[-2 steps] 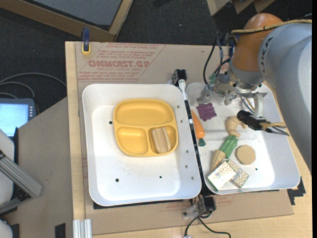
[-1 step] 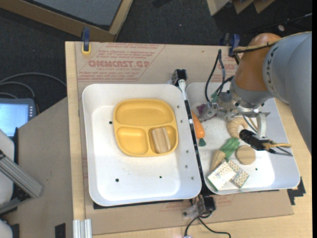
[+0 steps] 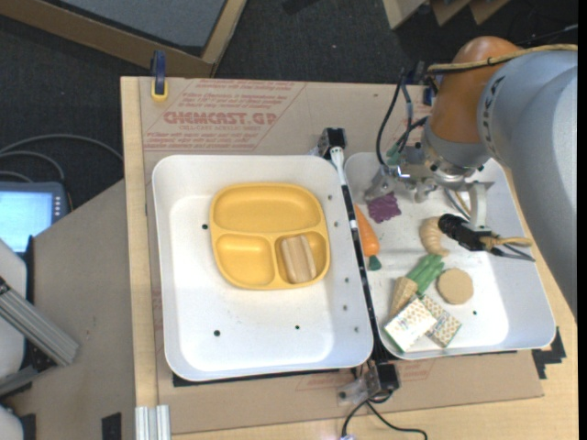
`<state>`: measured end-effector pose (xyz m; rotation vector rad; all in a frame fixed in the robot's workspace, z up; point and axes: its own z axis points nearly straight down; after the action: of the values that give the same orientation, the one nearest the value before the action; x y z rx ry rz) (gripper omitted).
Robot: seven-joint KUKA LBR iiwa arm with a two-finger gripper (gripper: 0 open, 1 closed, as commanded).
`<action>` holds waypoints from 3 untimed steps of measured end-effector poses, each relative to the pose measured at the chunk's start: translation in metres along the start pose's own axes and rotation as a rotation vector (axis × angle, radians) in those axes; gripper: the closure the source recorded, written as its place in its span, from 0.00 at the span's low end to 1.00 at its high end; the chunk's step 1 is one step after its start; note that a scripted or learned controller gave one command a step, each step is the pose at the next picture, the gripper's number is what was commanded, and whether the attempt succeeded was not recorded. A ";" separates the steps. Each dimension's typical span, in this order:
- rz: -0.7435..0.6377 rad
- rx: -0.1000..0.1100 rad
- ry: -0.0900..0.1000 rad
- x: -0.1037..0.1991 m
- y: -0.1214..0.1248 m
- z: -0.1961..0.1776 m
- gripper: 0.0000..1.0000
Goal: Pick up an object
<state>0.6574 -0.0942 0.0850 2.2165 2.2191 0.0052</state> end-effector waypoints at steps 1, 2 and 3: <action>0.002 0.010 0.002 -0.002 -0.029 0.000 0.00; 0.003 0.005 0.002 -0.002 -0.027 -0.011 1.00; 0.003 0.005 0.002 -0.002 -0.027 -0.010 0.00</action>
<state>0.6306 -0.0962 0.0952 2.2236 2.2192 0.0011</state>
